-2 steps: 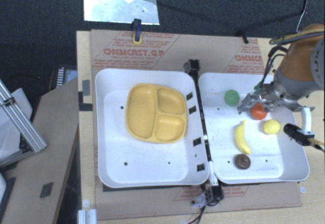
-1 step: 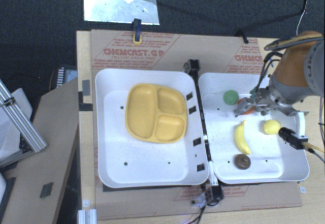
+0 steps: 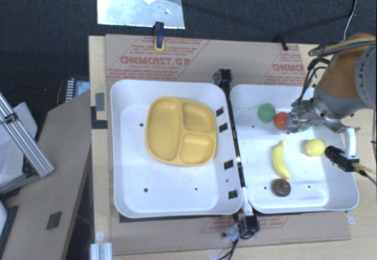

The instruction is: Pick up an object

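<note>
From the camera above the bench, my arm reaches in from the right with its orange band over the far right corner of the right bin (image 3: 339, 197), and my gripper (image 3: 296, 122) hangs low beside the red ball (image 3: 280, 119), with the green ball (image 3: 266, 112) just past it. Whether I am spread or closed I cannot tell from here. Nearer lie the lemon (image 3: 314, 147), the banana (image 3: 280, 160) and a brown round piece (image 3: 281, 187), while the left bin (image 3: 126, 135) bears a yellow divided plate (image 3: 179, 130).

Two white bins (image 3: 126, 194) — the left one holds a pale yellow divided plate (image 3: 179, 131). In the right: a green ball (image 3: 266, 112), a red-orange ball (image 3: 280, 120), a yellow banana (image 3: 280, 160), a yellow lemon (image 3: 314, 147) and a dark brown disc (image 3: 281, 187) — beside the grey arm's orange band (image 3: 347, 73).
</note>
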Motion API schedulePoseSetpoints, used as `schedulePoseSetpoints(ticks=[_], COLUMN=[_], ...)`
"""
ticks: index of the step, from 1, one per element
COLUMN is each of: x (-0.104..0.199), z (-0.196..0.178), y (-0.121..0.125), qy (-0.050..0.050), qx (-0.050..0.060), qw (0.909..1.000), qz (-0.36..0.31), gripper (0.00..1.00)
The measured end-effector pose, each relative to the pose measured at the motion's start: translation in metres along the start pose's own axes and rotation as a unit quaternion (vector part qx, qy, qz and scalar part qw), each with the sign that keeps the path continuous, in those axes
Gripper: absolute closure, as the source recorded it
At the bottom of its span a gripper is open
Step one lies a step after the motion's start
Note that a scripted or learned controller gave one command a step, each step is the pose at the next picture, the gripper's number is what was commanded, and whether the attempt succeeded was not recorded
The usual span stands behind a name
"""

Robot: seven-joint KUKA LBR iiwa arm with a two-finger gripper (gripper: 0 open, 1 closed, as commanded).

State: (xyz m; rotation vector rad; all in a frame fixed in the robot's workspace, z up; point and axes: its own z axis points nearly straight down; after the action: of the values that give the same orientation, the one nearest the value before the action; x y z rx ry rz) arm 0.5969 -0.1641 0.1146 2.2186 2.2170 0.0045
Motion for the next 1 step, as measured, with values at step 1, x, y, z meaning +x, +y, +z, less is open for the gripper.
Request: schedulePoseSetpoints(ticks=[1], x=[0.0065], z=[-0.0463], y=[0.0047], qy=[0.000], qx=[0.000], qw=[1.0000], qz=[-0.003], gripper=[1.00])
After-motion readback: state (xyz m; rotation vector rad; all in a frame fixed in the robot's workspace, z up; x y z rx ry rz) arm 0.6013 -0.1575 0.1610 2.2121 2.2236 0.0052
